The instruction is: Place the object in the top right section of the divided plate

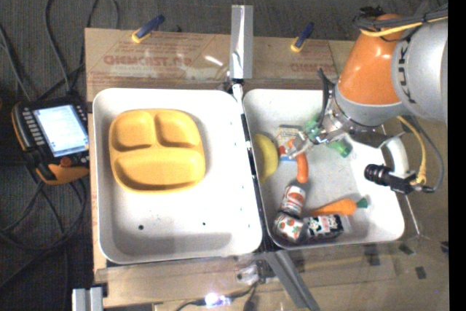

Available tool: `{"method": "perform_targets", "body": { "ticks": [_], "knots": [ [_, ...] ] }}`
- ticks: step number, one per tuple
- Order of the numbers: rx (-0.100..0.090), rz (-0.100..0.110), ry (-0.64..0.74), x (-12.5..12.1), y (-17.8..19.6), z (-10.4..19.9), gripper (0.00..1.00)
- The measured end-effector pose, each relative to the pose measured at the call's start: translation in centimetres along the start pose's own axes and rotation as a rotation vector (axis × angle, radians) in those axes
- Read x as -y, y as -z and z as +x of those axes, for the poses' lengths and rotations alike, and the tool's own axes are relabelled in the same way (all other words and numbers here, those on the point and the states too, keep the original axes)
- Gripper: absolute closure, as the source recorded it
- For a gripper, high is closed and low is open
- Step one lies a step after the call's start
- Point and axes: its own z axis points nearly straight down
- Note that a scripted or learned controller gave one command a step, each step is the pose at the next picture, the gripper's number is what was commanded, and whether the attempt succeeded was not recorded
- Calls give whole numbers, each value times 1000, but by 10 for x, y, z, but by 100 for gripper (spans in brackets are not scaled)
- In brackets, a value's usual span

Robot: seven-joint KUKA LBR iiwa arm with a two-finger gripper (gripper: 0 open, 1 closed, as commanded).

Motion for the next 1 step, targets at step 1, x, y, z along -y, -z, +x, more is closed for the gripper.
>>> {"method": "perform_targets", "body": {
  "ticks": [1],
  "knots": [
    [-2,-1,17,-58,0,35,100]
  ]
}}
